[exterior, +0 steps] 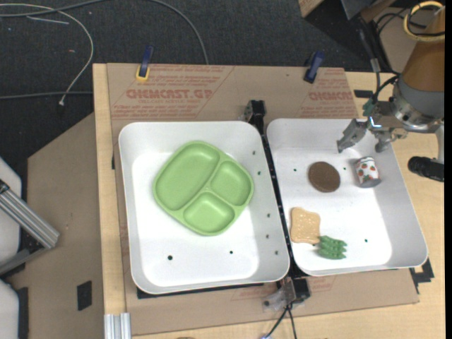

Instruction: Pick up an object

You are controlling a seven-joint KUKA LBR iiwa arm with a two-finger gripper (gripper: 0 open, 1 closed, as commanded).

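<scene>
1. While the gripper (365, 139) hung spread and empty over the right bin (402, 221), a small white cup (366, 172) with red markings lay just below it.
2. A flat brown disc (324, 176) sat beside the cup.

My gripper (366, 137) hangs over the far side of the right bin (395, 239). Near it in that bin lie a cup (366, 171) and, to its left, a round disc (324, 176); nearer the front, a cracker (305, 225) touches a leafy toy (331, 247). A divided plate (203, 187) sits in the left bin (141, 246).
</scene>
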